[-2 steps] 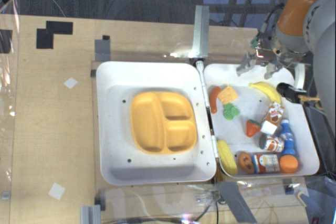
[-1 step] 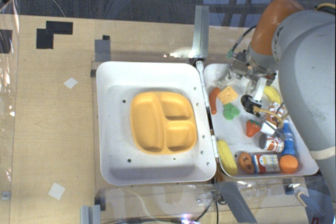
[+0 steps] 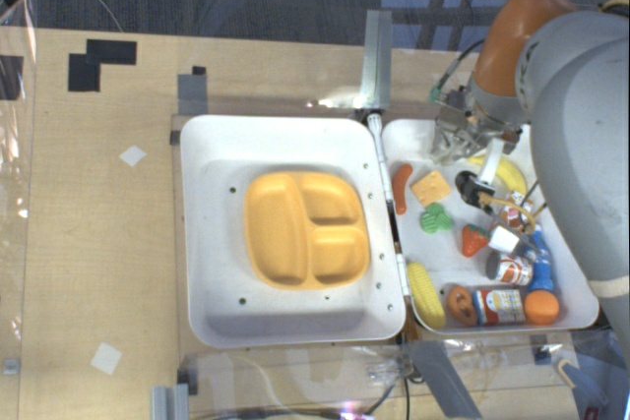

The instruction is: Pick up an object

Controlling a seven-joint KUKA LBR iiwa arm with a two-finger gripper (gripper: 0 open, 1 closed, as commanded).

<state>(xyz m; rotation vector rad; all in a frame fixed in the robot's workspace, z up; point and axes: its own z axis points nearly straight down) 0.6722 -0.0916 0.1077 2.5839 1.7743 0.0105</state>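
the tool (image 3: 455, 145) hangs over the right bin's (image 3: 417, 135) far end, near the banana (image 3: 509, 174); i cannot tell its grip.

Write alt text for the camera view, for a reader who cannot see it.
The gripper hangs over the back of the right bin, which holds toy food: a banana, cheese wedge, corn cob and more. The left bin holds a yellow divided tray.
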